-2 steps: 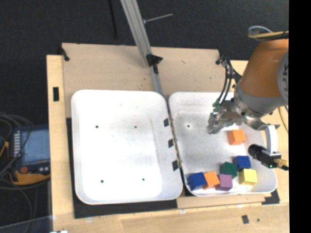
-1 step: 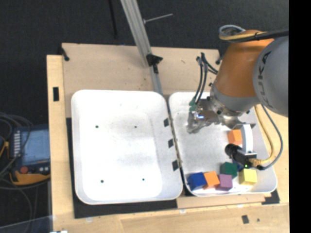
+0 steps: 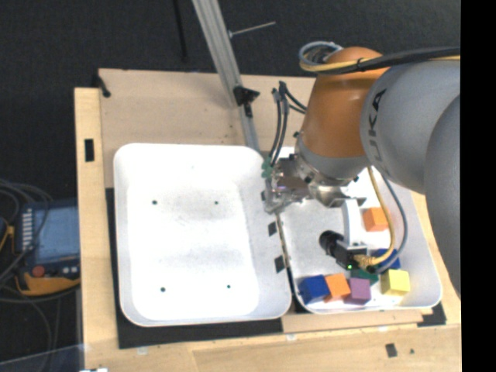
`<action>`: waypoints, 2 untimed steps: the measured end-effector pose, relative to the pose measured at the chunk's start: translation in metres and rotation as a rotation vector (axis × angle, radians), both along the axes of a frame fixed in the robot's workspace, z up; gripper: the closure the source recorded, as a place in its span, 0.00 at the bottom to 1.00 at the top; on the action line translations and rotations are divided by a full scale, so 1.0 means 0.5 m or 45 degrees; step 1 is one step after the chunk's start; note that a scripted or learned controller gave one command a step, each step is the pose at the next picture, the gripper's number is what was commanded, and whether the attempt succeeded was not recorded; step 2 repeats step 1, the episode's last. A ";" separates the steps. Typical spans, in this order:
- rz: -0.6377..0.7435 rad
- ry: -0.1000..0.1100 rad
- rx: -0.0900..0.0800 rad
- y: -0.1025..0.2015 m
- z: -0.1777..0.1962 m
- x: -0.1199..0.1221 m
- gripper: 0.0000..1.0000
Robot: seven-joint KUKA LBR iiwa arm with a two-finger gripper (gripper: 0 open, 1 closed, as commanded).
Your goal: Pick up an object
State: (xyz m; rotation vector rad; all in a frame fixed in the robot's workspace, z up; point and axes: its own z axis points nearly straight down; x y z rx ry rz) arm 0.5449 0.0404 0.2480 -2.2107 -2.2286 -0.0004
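Observation:
Along the front wall of the right bin (image 3: 425, 242) lie a blue block (image 3: 314, 287), an orange block (image 3: 338, 285), a purple block (image 3: 360, 289) and a yellow block (image 3: 397, 282). Another orange block (image 3: 375, 220) rests further back, near the bin's right side. A small green piece (image 3: 364, 266) peeks out behind the purple block. My gripper (image 3: 298, 191) hangs under the grey and orange wrist over the back left part of this bin, above and left of the blocks. The wrist hides much of the bin's rear.
The left bin (image 3: 186, 231) stands directly beside the right one, their rims meeting near the gripper. A slanted metal rail (image 3: 221, 53) rises behind the bins. A small screen device with cables (image 3: 46, 246) sits off the bench at the far left.

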 end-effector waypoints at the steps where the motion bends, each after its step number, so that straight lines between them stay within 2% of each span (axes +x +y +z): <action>1: -0.001 -0.002 -0.001 0.106 -0.018 0.024 1.00; 2: -0.001 -0.002 -0.001 0.106 -0.018 0.024 1.00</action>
